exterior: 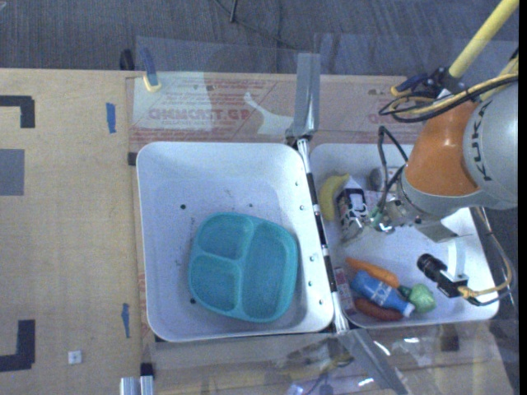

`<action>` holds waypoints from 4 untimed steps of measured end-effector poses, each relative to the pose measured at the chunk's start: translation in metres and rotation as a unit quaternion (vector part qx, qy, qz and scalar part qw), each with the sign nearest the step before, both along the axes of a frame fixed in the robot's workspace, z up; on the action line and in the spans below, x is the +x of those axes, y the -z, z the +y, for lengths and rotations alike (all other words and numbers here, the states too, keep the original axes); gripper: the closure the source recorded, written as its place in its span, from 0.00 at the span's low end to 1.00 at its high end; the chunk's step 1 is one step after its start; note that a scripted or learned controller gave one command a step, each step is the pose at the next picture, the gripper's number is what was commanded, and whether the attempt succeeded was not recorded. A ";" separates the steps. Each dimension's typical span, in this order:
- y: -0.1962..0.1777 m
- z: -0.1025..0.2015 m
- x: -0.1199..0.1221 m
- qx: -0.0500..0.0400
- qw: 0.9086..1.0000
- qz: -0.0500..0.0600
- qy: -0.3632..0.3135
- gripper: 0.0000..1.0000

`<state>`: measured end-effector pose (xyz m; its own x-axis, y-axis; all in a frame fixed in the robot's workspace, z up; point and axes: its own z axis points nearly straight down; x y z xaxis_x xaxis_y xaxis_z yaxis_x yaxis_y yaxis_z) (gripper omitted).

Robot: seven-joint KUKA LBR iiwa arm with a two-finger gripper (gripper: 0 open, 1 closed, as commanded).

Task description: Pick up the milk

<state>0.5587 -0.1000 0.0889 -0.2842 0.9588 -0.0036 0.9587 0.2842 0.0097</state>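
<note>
Teal divided plate (244, 266) in left bin (165, 179), banana (330, 194), carrot (375, 269) in right bin (473, 307)

The milk (352, 202) is a small white carton with black patches on its visible faces. It sits in the right bin (482, 307), in the far left part of the bin floor, close to the wall that divides the two bins. It is just beside the banana (330, 196), which lies on its left in this view. The carton is small in this view and its lower part is partly covered by the gripper (365, 219), so upright or tilted cannot be determined. Contact between carton and gripper cannot be determined either. The carrot (375, 269) lies well apart, nearer the camera.
</note>
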 end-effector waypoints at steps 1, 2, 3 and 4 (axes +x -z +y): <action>-0.096 0.044 0.057 0.001 0.971 0.004 0.238 0.00; -0.028 -0.030 0.071 0.003 0.960 -0.005 0.281 0.00; -0.012 0.001 0.097 0.002 0.933 -0.010 0.361 0.00; -0.021 -0.002 0.094 -0.002 0.932 -0.006 0.362 1.00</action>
